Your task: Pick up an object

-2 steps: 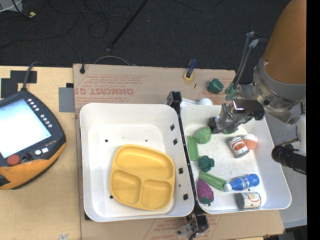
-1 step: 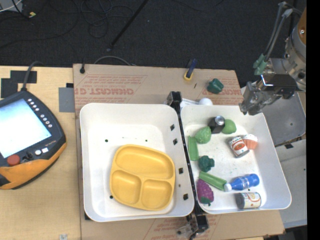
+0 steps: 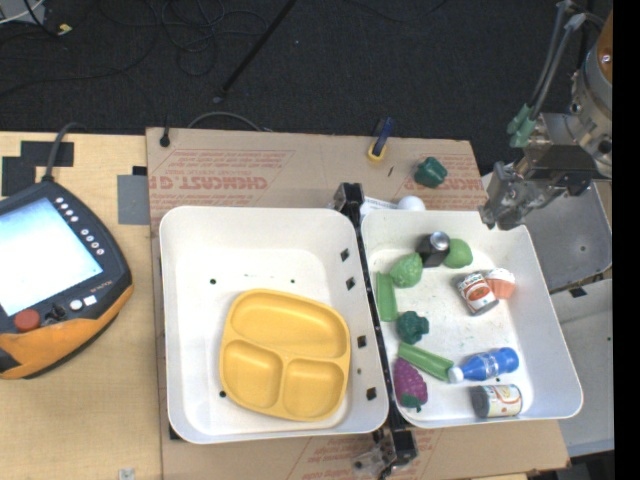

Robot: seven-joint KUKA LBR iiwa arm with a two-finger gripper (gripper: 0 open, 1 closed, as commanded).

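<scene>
My tool (image 3: 503, 208) hovers over the right bin's (image 3: 560, 368) far corner, apparently carrying nothing; its spread I cannot tell. The soup can (image 3: 477, 292) lies just below-left of it, ungrasped. Picking remains undone.

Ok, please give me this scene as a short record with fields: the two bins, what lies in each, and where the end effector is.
left bin: holds a yellow divided tray
right bin: holds small items
right bin items: blue bottle, purple grapes, green cucumber, two small cans, dark green broccoli
outside the bins: dark green piece on the cardboard behind the right bin
end effector: above the right bin's far right corner, holding nothing visible
left of bench: tablet controller
</scene>
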